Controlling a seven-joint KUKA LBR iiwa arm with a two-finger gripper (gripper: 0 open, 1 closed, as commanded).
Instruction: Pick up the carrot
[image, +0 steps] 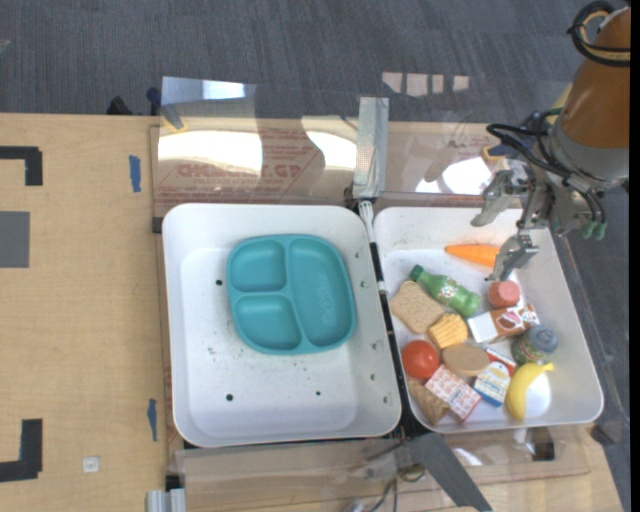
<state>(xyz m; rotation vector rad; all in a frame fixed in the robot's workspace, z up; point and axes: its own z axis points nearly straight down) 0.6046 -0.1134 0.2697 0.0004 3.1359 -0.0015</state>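
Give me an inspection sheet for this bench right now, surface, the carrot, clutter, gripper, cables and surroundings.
Surface: two white bins side by side on a wooden bench; left bin, right bin.
Job's things: carrot lies at the far end of the right bin, apart from the other toys.
Clutter: green bottle, tomato, banana, cracker and other toy food crowd the right bin; teal divided plate in the left bin.
Grippers: gripper hangs beside the carrot's thick end; nothing seen between its fingers.
Cables: dark cables loop by the wrist.
Surroundings: grey carpet beyond the bench.
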